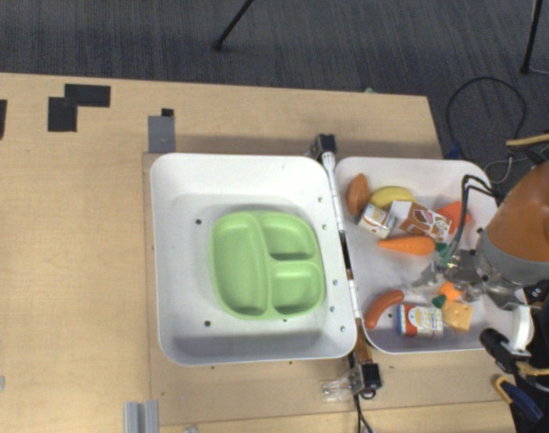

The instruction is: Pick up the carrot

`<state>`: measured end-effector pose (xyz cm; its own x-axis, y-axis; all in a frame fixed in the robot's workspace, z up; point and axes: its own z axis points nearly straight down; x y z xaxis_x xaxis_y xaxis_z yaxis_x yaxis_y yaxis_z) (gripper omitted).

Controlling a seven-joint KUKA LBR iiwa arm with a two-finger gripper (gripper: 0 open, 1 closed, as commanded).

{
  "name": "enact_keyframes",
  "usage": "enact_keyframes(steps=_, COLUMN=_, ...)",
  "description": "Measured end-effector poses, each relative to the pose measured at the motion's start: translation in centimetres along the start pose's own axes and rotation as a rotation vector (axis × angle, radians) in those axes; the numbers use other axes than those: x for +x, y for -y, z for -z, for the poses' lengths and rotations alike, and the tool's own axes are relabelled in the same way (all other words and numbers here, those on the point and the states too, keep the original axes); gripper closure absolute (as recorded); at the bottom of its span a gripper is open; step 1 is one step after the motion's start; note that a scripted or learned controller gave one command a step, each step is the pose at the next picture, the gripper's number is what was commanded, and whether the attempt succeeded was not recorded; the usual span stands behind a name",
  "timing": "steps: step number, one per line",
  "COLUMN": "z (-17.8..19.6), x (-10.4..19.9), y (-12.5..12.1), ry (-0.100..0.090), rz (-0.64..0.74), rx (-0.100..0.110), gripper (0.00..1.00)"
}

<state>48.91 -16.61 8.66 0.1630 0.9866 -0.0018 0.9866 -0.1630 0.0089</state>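
Camera view shows the gripper over the right bin, just below the carrot, finger state unclear

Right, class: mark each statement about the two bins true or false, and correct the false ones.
1. The green divided tray sits in the left bin. True.
2. The carrot lies on the green tray. False: it lies in the right bin.
3. The arm reaches over the left bin. False: it is over the right bin.
4. A banana lies in the right bin. True.
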Motion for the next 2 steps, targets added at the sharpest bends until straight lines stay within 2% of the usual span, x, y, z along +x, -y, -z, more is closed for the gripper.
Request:
enact_keyframes(steps=1, z=1.1, x=0.1, y=-0.2, ry=0.0, rz=0.003, rx=-0.004, gripper=1.0)
enact_keyframes(steps=2, z=14.1, x=8.1, y=-1.3, ry=-0.003, rz=0.035, rx=0.005, gripper=1.0)
